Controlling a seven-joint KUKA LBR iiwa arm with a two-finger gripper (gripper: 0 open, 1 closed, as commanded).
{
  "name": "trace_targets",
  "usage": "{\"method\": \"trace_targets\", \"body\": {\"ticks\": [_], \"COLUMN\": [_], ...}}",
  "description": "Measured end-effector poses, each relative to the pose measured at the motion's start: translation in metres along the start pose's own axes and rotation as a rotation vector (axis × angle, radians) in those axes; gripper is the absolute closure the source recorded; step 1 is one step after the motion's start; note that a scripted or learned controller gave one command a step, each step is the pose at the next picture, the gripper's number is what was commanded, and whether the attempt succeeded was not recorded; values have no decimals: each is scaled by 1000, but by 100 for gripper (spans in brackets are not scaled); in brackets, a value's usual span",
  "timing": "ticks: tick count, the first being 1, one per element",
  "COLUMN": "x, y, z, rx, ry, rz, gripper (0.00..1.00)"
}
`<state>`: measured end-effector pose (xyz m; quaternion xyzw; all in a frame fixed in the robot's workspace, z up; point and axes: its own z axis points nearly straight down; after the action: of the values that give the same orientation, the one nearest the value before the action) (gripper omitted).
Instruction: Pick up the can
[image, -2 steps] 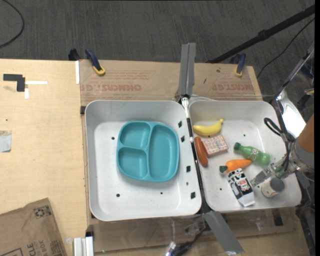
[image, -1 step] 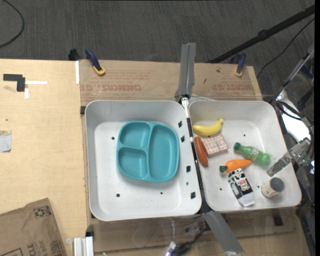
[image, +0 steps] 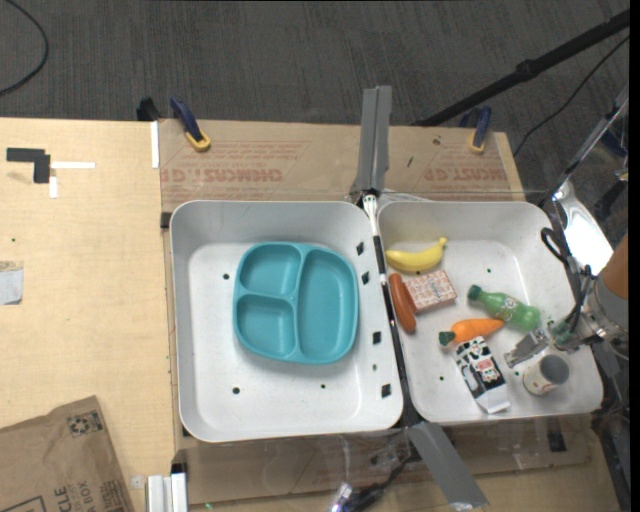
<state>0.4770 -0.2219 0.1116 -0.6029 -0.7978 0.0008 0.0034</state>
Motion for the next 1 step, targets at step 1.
{"method": "trace_targets", "body": {"ticks": [1], "x": [-1], "y": [0], "z": [-6], "rx": [3], "ry": [2], "rz": [1], "gripper": [100]}}
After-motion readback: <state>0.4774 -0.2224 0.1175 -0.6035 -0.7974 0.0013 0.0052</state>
